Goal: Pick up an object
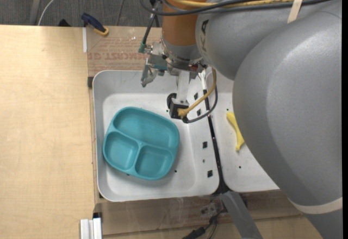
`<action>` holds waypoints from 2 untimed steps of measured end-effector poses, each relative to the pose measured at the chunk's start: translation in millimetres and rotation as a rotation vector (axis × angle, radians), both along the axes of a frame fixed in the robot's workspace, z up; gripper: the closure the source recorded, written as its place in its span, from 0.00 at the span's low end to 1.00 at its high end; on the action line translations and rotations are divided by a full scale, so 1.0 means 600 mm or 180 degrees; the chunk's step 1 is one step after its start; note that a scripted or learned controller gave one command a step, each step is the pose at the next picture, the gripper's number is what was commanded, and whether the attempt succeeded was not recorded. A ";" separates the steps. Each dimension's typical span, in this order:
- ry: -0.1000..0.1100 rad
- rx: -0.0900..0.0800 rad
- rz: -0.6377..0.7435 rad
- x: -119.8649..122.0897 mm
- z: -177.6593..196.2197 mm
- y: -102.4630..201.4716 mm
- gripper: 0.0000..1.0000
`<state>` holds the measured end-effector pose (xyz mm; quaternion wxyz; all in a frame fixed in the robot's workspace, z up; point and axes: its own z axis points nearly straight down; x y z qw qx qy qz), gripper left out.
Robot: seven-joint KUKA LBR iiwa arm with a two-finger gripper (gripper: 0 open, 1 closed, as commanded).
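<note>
Jaws: they hang over the far edge of the left bin [191, 170], under the orange band of the arm [283, 69]. From where I stand I cannot tell whether they are parted or closed, and I see nothing between them.
Progress: by my reckoning the pick is not yet made. Nothing is lifted, and every object lies in its bin.
What is left: pick a target, bring the jaws down onto it, close, and raise it clear.
Likely target: the teal plate [141, 143], the only thing in the left bin. It lies flat toward the near-left part of the floor, apart from the jaws, which sit on its far side.
Plate's look: rounded corners, a raised rim, and three compartments: one wide on the far side, two smaller on the near side. It looks smooth and shallow, so I'd guess the rim is the only place to pinch.
Other candidate: a slim yellow piece [235, 130] in the right bin [247, 170], close by the arm.
Surroundings: pale wooden tabletop [43, 124] to the left.
</note>
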<state>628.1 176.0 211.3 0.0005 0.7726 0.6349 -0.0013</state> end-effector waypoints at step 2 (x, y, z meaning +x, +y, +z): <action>0.0004 0.0003 0.1090 0.010 -0.201 0.085 0.00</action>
